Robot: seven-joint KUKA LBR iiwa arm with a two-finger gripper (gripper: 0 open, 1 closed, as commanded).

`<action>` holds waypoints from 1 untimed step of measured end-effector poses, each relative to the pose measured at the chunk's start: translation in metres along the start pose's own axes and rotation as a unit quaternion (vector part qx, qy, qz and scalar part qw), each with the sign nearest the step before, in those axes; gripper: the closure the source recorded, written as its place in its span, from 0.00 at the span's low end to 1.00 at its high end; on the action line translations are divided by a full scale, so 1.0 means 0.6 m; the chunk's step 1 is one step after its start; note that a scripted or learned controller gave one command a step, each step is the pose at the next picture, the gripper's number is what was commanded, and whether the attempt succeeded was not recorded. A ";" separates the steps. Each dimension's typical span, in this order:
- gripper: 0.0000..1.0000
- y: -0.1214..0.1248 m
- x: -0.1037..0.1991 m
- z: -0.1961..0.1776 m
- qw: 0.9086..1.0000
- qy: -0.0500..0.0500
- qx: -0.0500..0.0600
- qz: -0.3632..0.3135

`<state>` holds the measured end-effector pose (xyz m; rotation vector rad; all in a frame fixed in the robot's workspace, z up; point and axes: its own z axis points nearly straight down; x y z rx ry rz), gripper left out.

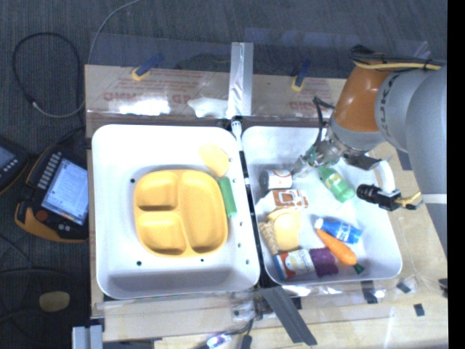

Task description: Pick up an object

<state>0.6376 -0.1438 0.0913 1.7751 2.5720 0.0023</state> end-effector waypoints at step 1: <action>1.00 0.003 -0.013 0.001 0.992 0.005 0.000 0.129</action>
